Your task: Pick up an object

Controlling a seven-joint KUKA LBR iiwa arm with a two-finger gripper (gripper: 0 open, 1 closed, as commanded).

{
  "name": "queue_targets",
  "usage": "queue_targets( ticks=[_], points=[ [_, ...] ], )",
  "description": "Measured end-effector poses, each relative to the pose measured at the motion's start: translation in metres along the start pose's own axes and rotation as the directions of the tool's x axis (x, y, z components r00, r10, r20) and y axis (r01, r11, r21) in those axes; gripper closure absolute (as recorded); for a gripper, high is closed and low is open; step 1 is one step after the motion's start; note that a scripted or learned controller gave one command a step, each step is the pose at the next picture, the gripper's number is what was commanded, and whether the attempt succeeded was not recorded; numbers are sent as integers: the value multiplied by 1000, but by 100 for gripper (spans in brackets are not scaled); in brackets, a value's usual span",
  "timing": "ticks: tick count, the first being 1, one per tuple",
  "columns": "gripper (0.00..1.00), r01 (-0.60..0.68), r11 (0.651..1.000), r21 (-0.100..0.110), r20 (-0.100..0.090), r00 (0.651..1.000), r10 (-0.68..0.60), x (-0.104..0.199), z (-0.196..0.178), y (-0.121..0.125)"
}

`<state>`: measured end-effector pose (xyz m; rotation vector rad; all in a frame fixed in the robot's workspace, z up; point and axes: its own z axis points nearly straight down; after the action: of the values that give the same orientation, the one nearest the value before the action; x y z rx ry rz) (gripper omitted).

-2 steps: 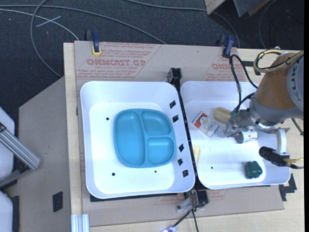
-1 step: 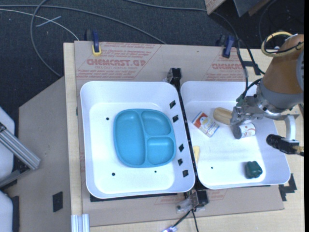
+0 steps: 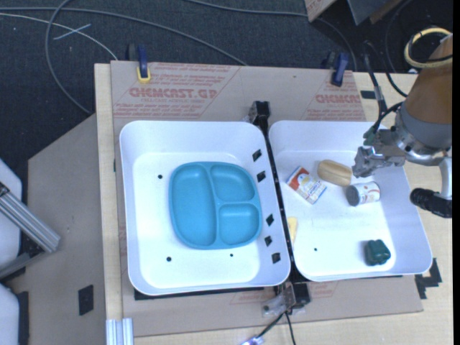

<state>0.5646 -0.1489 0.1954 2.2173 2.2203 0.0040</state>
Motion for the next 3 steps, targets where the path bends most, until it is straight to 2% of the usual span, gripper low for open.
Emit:
queue_targets(
  ticks=[1,3],
  points=[
    [100,0,1000,-2,1,1000,0,-5,-61,7],
    [100,5,1000,6,-3,1000,-5,112,-64,13]
  ],
)
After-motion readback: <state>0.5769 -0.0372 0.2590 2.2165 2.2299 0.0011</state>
